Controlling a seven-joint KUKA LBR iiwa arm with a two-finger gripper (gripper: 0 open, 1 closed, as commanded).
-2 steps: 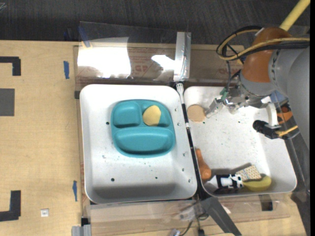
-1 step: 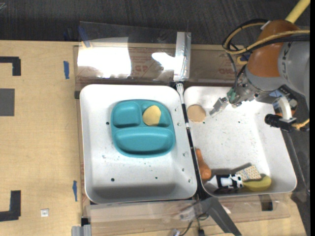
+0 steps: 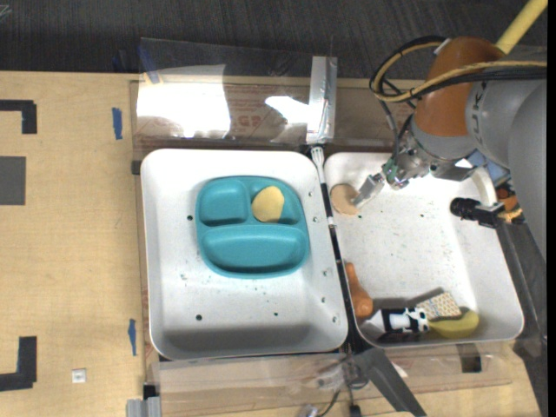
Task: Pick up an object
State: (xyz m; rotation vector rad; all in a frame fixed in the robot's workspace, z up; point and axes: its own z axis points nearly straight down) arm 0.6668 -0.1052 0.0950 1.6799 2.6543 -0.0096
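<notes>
My gripper (image 3: 368, 188) reaches down and left from the grey wrist into the right bin's (image 3: 434, 233) upper left corner. Its tip ends just to the right of a round tan object (image 3: 343, 199) lying by the bin's left wall, very close to it or touching it. Along the bin's near edge lie an orange carrot-like piece (image 3: 358, 294), a black-and-white toy (image 3: 403, 320), a checkered waffle-like piece (image 3: 442, 304) and a yellow banana (image 3: 458, 324).
The left bin (image 3: 174, 302) holds a teal divided plate (image 3: 252, 241) with a yellow rounded object (image 3: 268, 203) in its upper right compartment. A clear plastic sheet (image 3: 226, 102) lies behind the bins. The arm covers the right bin's upper right corner.
</notes>
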